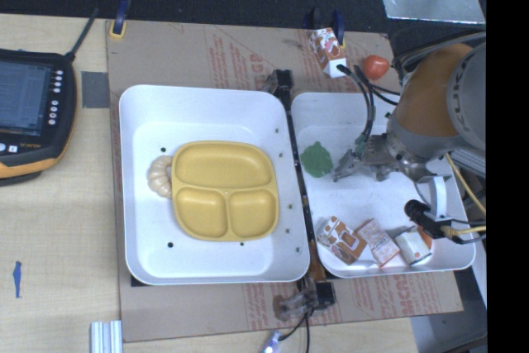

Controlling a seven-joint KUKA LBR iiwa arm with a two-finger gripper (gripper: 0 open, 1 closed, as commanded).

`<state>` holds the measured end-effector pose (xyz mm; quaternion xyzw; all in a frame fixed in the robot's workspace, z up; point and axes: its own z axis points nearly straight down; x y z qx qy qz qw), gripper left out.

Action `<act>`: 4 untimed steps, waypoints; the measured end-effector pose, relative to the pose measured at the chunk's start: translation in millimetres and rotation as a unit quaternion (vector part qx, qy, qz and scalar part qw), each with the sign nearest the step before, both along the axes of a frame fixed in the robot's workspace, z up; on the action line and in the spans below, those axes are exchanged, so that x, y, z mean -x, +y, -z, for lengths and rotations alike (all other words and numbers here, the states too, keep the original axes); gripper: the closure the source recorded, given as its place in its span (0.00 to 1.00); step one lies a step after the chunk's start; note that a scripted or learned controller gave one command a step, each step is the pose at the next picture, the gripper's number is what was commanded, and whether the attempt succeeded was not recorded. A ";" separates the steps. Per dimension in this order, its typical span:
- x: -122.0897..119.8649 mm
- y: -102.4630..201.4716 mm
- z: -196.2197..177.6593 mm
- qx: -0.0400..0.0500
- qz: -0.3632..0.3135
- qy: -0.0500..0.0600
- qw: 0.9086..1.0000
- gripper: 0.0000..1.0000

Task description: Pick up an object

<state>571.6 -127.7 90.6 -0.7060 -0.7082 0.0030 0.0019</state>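
Observation:
In the right bin, a small green lumpy object lies close to the left wall. My gripper hangs low over the bin floor just right of it, reaching in from the right. I see nothing held in it. Along the bin's front edge lie a brown-and-white packet, a reddish packet and a small white carton. The left bin holds a yellow divided plate with a beige ridged object tucked against its left side.
Behind the right bin, on the cardboard, stand a small red-and-white carton and a red ball-like thing. A tablet-like controller lies at the far left of the bench. The arm's grey and orange body overhangs the right bin's right side.

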 end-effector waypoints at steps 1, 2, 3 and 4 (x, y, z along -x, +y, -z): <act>-63.4 29.7 -1.5 -0.001 -0.001 -0.002 1.000 0.00; -54.5 33.3 -1.1 0.000 0.000 -0.001 1.000 0.00; -41.8 30.8 -1.0 0.000 -0.001 -0.001 1.000 0.00; -84.7 -85.0 -3.6 -0.001 0.000 -0.002 1.000 0.00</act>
